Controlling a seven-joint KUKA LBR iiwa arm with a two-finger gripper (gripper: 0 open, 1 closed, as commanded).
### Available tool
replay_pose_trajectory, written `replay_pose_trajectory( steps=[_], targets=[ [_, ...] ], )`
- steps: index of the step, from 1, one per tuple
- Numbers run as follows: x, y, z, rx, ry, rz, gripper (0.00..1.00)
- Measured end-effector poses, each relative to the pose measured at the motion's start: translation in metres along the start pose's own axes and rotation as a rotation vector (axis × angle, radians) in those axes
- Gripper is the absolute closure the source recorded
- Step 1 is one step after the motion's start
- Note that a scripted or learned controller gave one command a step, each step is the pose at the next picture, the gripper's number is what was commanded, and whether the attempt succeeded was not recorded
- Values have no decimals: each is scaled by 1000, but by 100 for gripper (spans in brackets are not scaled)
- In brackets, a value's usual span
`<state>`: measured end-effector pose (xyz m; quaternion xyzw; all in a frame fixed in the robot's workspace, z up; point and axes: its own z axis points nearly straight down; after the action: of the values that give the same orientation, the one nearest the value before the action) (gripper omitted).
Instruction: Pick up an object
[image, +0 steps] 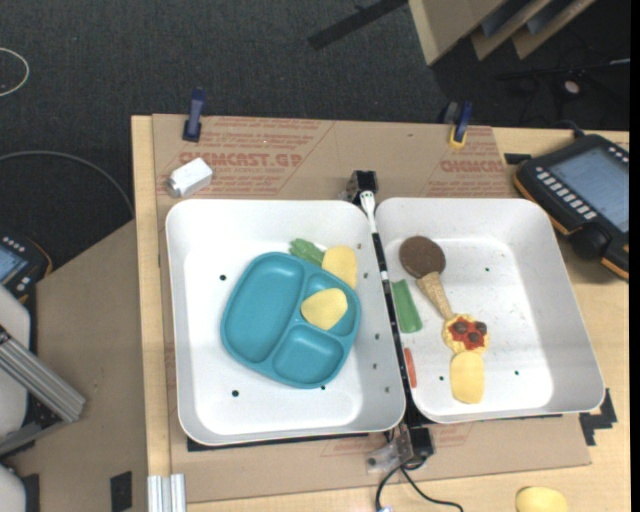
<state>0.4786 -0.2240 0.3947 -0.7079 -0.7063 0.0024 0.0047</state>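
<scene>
Cardboard (260, 160) is laid under two white bins, so objects are kept loose and reachable: a blue plate (285, 320) in the left bin (195, 380), a brown spoon (425, 265) and green stick (405, 305) in the right bin (530, 290); the gripper's state cannot be told

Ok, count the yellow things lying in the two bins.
3. One rests on the blue plate at, one beside the plate's far edge, one in the right bin's near part. Others may hide underneath.
</scene>
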Motion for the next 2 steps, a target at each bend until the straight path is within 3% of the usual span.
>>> replay_pose_trajectory(
  steps=[2],
  targets=[
    [0,1,46,-8,-3,-2,100]
  ],
)
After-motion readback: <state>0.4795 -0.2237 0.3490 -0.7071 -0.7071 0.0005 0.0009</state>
